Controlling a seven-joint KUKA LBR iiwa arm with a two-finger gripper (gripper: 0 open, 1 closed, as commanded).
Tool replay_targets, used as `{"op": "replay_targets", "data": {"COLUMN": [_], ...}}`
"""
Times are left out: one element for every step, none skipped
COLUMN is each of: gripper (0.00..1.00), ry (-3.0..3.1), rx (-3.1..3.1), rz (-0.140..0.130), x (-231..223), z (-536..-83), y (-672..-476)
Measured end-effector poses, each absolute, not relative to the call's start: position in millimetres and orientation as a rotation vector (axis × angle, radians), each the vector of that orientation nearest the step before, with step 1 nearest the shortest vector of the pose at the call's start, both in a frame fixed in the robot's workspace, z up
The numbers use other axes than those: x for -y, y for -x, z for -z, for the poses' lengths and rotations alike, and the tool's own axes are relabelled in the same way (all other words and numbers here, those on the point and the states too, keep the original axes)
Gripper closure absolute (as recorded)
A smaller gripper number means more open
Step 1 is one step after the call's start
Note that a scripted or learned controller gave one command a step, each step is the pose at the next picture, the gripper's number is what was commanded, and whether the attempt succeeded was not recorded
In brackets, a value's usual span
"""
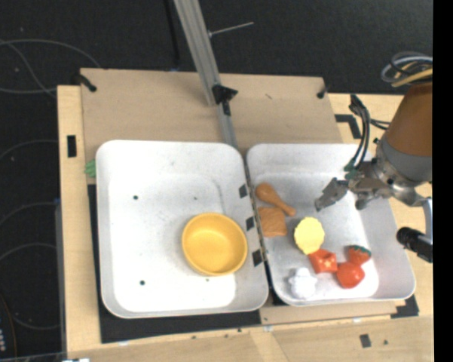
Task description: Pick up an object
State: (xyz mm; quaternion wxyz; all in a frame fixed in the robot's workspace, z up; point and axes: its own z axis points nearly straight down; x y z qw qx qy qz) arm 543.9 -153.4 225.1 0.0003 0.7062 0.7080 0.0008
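The right bin (377, 164) holds several small items. A brown drumstick (273, 197) and a tan chunk (272, 221) lie by its left wall. A yellow round piece (309, 234) sits in the middle. Below it are a red block (323, 262), a red strawberry-like piece (352, 270) and a white lump (302, 282). My gripper (344, 199) hangs over the bin's right half, up and to the right of the yellow piece. Its fingers are spread apart and nothing is between them.
A yellow bowl (214, 243) stands in the left bin (136, 179), near the wall between the bins. A slanted metal pole (203, 51) rises behind the bins. The arm's grey and orange body (411, 138) overhangs the right bin's far right edge.
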Motion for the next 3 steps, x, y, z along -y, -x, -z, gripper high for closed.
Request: {"op": "replay_targets", "data": {"gripper": [0.0,0.0,0.0], "ry": [-2.219,-2.223,-2.223], "rx": [-2.222,-2.221,-2.217], "rz": [-0.003,0.006,0.003], "x": [153,160,168], "z": [-225,-180,-122], "y": [-543.9,-537.8,-542.5]}}
